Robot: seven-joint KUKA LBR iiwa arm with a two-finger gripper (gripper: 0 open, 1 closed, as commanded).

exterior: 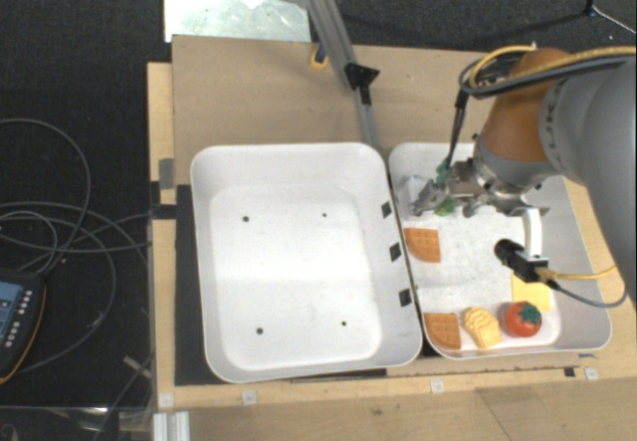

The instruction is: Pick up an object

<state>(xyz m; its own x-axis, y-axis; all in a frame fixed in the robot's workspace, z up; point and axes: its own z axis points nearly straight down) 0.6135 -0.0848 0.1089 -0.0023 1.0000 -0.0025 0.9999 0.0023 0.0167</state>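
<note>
My gripper point(434, 194) hangs low over the far left part of the right bin point(587, 334), under the grey arm with its orange band point(518, 125). A small green object point(444, 174) shows right beside the gripper; I cannot see if it is held. An orange waffle-like piece point(423, 245) lies just in front of the gripper. Along the bin's near edge lie another orange piece point(443, 330), a yellow ridged piece point(483, 327) and a red tomato point(524, 320). A yellow block point(530, 291) sits behind the tomato, partly under a black fitting on the arm.
The left bin point(204, 260) stands beside the right one, their walls touching at black clips point(394, 250). A grey pole point(333, 26) slants down from the top toward the bins' far edge. Cables lie on the floor at left.
</note>
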